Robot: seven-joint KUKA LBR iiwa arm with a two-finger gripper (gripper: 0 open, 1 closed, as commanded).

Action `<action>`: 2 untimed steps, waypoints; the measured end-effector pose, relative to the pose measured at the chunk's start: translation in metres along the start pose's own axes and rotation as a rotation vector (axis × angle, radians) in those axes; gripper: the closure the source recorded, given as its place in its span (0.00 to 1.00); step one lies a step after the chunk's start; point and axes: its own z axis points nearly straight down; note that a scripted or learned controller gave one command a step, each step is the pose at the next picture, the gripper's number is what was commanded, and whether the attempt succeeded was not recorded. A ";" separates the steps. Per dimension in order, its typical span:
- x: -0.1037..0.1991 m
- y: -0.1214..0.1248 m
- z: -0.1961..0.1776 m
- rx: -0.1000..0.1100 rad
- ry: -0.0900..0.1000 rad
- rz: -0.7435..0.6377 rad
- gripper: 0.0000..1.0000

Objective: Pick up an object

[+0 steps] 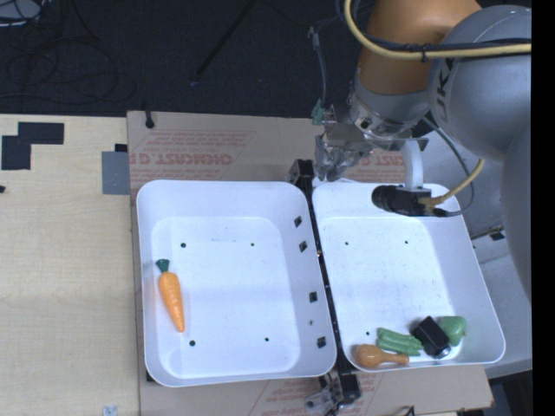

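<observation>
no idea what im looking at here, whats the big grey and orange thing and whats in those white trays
That is a grey robot arm with an orange band, seen by one camera fixed above the bench, looking down at a slant. Its two-finger gripper hangs above the far rims of two shallow white bins. The left bin holds an orange toy carrot. The right bin holds, in its near corner, a green pea pod, a small black block, a green rounded piece and a tan pear-shaped toy. I see nothing between the fingers.

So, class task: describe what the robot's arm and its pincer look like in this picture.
The arm is bulky, rounded and grey, with a broad orange band above the wrist. A yellow cable loops over the band. The pincer is small, metallic grey, with a black cylinder beside it.
</observation>
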 end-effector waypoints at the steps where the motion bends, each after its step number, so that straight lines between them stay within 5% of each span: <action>1: 0.068 0.001 -0.101 -0.018 0.002 -0.005 1.00; 2: 0.116 0.000 -0.031 0.000 -0.001 -0.002 1.00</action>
